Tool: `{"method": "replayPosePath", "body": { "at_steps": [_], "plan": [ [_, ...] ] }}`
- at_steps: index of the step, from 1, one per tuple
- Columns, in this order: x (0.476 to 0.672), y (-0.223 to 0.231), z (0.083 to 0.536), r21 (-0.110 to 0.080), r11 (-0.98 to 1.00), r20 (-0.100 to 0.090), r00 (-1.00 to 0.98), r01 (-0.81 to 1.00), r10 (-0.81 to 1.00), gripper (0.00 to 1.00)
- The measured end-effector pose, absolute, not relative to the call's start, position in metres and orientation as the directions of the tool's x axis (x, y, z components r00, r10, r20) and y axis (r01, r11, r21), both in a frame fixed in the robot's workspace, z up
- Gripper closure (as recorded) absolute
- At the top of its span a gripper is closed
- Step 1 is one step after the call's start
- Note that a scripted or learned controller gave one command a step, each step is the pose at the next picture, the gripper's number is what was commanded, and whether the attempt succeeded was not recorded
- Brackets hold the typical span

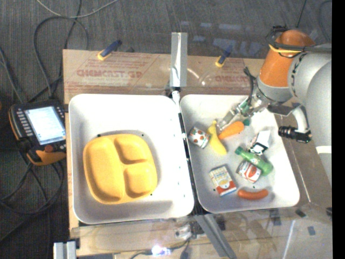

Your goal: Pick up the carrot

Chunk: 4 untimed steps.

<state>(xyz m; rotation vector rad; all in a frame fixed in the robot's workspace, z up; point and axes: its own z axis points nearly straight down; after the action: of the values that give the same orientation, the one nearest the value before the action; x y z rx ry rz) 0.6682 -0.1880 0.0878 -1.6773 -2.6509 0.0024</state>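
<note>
1. Nearest the bottom of the frame, a red sausage (253,193) is lying in the lower right of the right bin (291,196), with a small red-and-white carton (222,179) just left of it.
2. Slightly higher, a red-and-white can (248,171) is sitting beside a green bottle (255,161), and a white-and-black packet (262,141) is resting above them.
3. In the left bin (75,144), a yellow divided tray (121,167) is taking up the middle; its compartments are holding nothing.
4. Moving up in the right bin, a small round red-and-white item (199,137) is lying near the divider, touching a yellow banana (216,141).
5. The carrot (232,129) is lying in the upper middle of the right bin, its long axis running from lower left to upper right, just beside the banana.
6. The end effector (241,112) is sitting directly above and right of the carrot's upper end, nearly in line with that axis. Whether it is open or closed I cannot tell; nothing is visibly gripped.
7. My judgement: the pick is not yet done, and the crowding banana could get nudged.
8. Farthest up, the tabletop (124,74) is carrying blue-and-yellow clamps (109,49).
</note>
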Motion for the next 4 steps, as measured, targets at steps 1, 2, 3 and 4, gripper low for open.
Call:
{"method": "replayPosePath", "body": {
  "at_steps": [1, 2, 3, 4],
  "plan": [
    [0.627, -0.206, 0.089, 0.006, 0.478, -0.007, -0.478, 0.878, 0.878, 0.00],
    [0.630, -0.205, 0.100, 0.014, 0.479, -0.009, -0.478, 0.878, 0.878, 1.00],
    [0.630, -0.205, 0.100, 0.013, 0.479, -0.009, -0.479, 0.878, 0.878, 0.00],
    [0.596, -0.212, 0.090, 0.009, 0.505, -0.010, -0.505, 0.863, 0.863, 0.00]
  ]
}}
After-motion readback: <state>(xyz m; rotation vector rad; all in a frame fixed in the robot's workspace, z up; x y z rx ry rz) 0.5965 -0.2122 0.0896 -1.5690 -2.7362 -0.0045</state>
